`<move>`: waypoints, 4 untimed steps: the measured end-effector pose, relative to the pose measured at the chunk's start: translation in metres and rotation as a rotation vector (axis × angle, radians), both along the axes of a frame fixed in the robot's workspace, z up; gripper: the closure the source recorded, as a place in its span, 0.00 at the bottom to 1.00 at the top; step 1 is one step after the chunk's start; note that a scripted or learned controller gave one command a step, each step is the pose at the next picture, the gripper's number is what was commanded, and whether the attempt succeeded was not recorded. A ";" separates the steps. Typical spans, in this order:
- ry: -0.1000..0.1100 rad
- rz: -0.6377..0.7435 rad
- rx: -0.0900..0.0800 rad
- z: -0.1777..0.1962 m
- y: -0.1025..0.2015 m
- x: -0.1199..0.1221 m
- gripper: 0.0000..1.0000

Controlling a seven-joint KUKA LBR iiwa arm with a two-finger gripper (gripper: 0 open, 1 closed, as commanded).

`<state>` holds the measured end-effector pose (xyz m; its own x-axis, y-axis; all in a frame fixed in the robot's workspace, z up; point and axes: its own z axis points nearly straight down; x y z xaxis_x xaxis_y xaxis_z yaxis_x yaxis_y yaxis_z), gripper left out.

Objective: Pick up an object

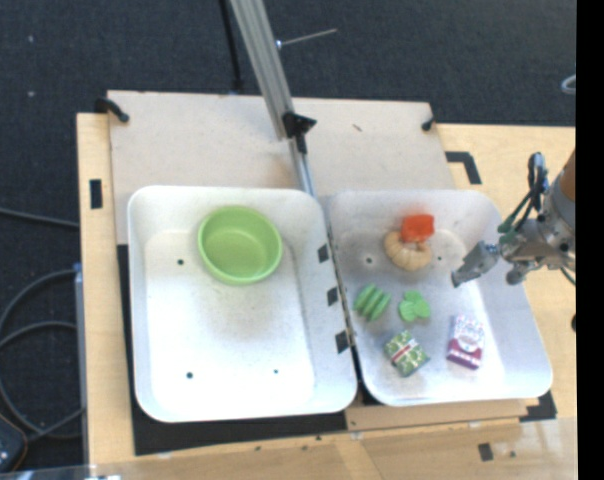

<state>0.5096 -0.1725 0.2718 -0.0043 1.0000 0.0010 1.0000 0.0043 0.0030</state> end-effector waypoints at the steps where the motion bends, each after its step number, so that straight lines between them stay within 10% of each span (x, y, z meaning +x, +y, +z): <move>1: 0.000 -0.001 0.000 0.000 0.000 0.000 0.00; 4: -0.003 -0.007 -0.009 -0.163 -0.017 0.004 0.00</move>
